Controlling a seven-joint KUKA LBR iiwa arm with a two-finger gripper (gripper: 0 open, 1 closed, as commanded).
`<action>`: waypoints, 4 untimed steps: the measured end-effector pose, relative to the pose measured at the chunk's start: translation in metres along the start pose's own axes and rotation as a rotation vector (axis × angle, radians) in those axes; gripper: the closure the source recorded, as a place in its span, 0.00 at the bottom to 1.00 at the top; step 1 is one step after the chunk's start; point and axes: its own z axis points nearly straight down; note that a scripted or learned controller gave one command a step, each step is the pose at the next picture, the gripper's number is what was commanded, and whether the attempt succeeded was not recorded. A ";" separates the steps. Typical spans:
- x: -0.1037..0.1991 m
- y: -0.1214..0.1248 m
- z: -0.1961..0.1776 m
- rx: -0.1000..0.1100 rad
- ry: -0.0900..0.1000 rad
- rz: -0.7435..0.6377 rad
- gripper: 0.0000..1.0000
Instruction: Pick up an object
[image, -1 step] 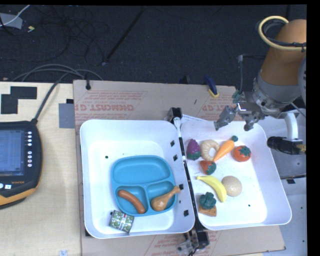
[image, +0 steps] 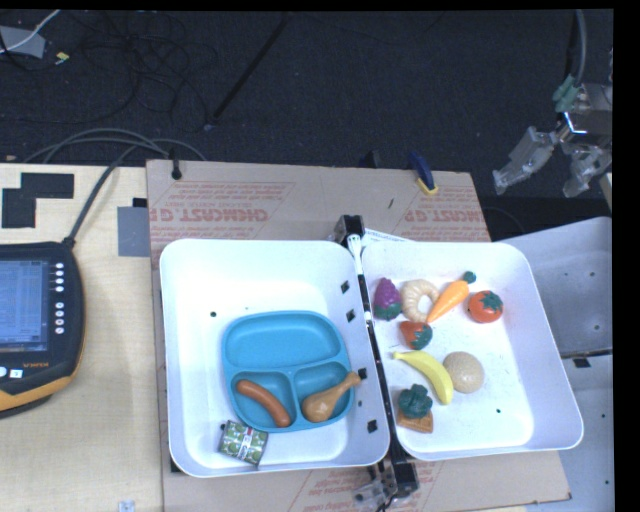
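Above the right bin's far corner my pincer hangs, spread wide, holding nothing; toy food clusters by the middle edge, within reach.

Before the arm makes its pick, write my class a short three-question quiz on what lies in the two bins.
1. True or false: the sausage and the drumstick lie in compartments of the blue tray in the left bin.
2. Which item lies in the left bin but outside the tray? A) the banana B) the small green packet C) the tomato
3. Fill in: the gripper is above the bench's far-right corner, outside the ____ bin.

Key: 1 true; 2 B; 3 right.
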 end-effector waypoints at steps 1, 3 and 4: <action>0.001 0.001 0.001 0.021 0.001 -0.004 1.00; 0.033 0.039 -0.048 0.005 0.001 -0.004 1.00; 0.008 0.007 0.040 0.029 0.002 0.005 1.00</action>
